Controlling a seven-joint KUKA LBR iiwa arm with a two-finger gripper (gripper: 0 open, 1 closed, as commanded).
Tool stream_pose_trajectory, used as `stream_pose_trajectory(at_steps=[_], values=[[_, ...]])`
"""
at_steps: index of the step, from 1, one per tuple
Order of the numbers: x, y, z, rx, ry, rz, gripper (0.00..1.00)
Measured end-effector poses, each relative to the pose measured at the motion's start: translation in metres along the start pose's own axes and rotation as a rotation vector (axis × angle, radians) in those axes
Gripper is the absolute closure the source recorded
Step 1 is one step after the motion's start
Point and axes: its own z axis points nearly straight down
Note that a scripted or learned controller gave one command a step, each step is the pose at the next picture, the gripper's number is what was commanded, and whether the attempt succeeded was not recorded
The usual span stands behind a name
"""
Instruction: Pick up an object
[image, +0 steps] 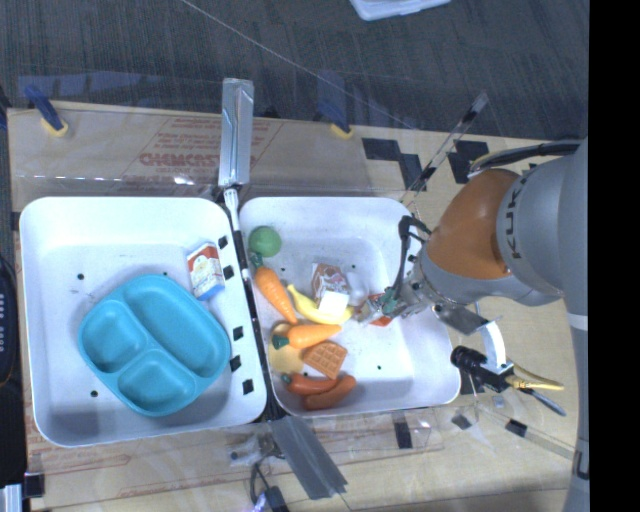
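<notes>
Right bin (440, 385) has two carrots (274, 292), a waffle (325, 358) and a sausage (322, 391); gripper (392, 303) sits low, grip unclear.

Arm (545, 235): dark letters "KU" readable on the grey casing, the rest cut off by the curve. Board (180, 150) behind the bins: red print, possibly a brand name, too faint to read. Carton (205, 270): label illegible.
</notes>
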Motion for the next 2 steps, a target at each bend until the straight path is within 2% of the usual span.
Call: stream_pose_trajectory(at_steps=[1, 2], values=[[0.041, 0.090, 0.007, 0.012, 0.010, -0.127, 1.00], [0.040, 0.111, -0.013, 0.015, 0.006, 0.145, 1.00]])
